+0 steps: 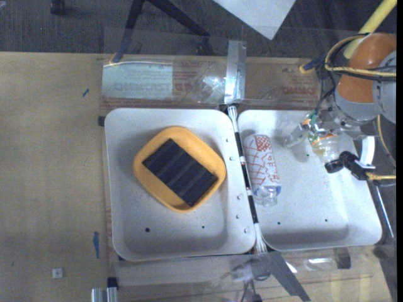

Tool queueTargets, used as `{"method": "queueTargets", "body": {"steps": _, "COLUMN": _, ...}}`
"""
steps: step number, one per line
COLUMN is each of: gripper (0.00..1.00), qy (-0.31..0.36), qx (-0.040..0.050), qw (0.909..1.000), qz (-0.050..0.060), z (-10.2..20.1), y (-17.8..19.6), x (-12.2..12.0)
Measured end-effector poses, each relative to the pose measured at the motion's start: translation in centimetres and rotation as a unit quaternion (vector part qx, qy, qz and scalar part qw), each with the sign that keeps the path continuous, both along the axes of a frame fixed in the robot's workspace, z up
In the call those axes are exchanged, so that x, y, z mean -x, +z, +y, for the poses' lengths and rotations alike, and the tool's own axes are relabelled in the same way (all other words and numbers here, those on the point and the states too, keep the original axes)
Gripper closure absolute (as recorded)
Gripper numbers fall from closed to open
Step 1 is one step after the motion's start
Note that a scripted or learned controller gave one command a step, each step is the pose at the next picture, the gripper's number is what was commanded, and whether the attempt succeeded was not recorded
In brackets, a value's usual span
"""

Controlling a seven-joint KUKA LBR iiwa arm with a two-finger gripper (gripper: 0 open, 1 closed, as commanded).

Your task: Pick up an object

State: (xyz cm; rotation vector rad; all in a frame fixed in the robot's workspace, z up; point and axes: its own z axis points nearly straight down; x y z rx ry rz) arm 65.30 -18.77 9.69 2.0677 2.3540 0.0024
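Two white bins sit side by side on the wooden counter. Landmark: the seam between the bins.

Left bin: an orange pad with a dark ribbed panel on top lies well left of the seam, turned at an angle, near the bin's middle.

Right bin: a plastic bottle with a red-and-white patterned label lies on its side just right of the seam, almost parallel to it, clear cap end pointing toward the near edge. Nothing touches it.

Arm, grey with orange band, comes in far right of the seam, over the right bin's back corner. The tool hangs there amid wires and clear parts, well apart from the bottle. Too cluttered and blurred to tell how far open it is, or whether it has anything.
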Motion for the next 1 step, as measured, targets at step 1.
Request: {"method": "queueTargets", "body": {"steps": 1, "gripper": 1.00, "qy": 0.084, "qx": -0.0008, "qw": 0.9965, "qz": 0.002, "z": 3.52, "y": 8.57, "x": -0.45}}
